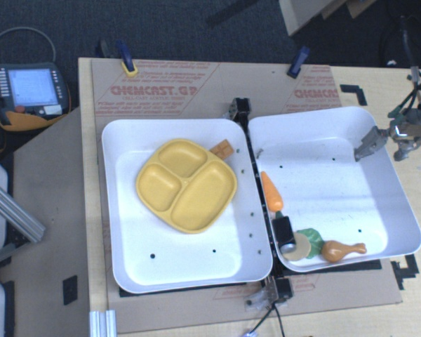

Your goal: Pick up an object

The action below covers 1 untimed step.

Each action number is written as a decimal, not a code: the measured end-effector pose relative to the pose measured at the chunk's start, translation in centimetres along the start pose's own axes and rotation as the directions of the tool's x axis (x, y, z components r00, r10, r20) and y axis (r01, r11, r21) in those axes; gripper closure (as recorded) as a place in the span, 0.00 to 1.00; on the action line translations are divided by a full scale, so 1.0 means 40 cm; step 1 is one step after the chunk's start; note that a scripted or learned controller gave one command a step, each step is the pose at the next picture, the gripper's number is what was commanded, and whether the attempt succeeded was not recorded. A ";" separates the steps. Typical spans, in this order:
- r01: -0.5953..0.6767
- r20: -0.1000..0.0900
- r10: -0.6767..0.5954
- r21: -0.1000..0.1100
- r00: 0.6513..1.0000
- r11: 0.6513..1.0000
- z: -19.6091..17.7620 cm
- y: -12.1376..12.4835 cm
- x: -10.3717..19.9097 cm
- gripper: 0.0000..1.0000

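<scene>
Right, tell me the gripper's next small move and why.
Probably travel left and toward the near edge, over the orange carrot-shaped toy. The gripper hangs at the right white bin's far right rim, holding nothing, while the objects cluster along the bin's left wall and near corner.

The scene is bright and evenly lit, with a slightly cool tone. The two white bins [119,209] are the brightest areas, and their floors look almost overexposed, so little surface detail remains there. A soft band of shadow crosses the floor of the right bin [351,181], and a weaker one lies in the left bin below the yellow plate [187,184]. The plate gives only a thin, soft shadow at its lower edge. The dark floor [161,12] at the top is dim and grainy. The screen of the pendant [30,90] at the left glows pale blue. The gripper [393,135] at the right edge looks slightly blurred. Overall sharpness is moderate, and small things are soft.
</scene>
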<state>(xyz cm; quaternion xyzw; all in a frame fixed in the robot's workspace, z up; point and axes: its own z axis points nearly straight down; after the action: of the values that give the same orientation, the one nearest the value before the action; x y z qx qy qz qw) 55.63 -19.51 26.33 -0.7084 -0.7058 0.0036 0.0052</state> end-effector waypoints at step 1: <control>0.004 0.003 -0.004 -0.013 1.000 1.000 -0.018 0.006 0.002 0.00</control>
<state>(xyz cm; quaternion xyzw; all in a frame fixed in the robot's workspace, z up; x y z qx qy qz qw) 55.87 -19.43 27.04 -0.7071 -0.7071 0.0001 -0.0005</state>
